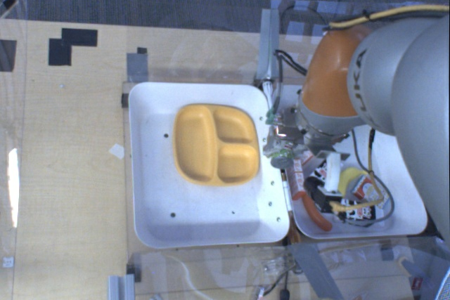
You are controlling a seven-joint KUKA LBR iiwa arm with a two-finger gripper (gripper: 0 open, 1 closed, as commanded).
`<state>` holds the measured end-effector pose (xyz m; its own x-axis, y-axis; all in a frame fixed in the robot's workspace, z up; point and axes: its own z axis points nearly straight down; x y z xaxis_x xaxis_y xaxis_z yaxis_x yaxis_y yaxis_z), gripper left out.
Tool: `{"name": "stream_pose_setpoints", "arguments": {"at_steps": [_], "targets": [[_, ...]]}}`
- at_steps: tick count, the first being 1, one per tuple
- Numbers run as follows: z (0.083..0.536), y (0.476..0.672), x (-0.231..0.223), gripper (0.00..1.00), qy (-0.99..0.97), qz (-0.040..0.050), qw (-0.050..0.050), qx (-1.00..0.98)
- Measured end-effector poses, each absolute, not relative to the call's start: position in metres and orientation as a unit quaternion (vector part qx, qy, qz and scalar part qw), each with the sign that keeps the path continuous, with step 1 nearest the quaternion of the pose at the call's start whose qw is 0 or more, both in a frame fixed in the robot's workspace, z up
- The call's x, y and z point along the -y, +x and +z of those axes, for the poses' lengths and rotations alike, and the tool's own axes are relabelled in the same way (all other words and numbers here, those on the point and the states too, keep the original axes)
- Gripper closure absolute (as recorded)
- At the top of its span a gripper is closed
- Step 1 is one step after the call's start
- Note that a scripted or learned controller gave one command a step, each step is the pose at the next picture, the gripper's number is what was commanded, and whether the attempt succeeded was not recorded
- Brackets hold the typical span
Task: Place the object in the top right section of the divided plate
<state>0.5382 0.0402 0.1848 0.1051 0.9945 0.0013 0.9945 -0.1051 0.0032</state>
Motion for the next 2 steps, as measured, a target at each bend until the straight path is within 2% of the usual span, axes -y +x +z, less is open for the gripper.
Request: {"name": "stream_pose_setpoints", "arguments": {"at_steps": [1, 2], "targets": [[0.1849, 0.5234, -0.0326, 1.00, 0.638, 0.0016, 0.001, -0.770], [0.1849, 0.5235, -0.0325, 0.00, 0.638, 0.0017, 0.001, -0.770]]}}
